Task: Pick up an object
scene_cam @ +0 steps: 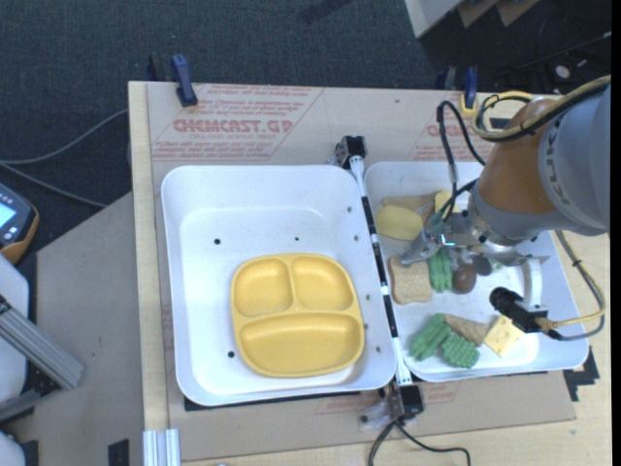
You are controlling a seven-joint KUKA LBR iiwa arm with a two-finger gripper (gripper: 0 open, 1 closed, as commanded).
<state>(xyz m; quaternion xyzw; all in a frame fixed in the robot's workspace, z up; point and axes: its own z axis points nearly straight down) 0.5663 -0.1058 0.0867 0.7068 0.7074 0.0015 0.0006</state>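
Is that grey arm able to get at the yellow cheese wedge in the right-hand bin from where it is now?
Probably yes. The cheese wedge lies uncovered near the front of the right bin, beside the green pieces, and the gripper is already over that bin.

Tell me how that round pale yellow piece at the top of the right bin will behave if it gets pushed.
The yellow piece looks rounded and smooth, so it would probably roll or skid rather than stay put. It looks like a toy food, so likely light. With the bread slice lying close below it, a push that way may nudge both.
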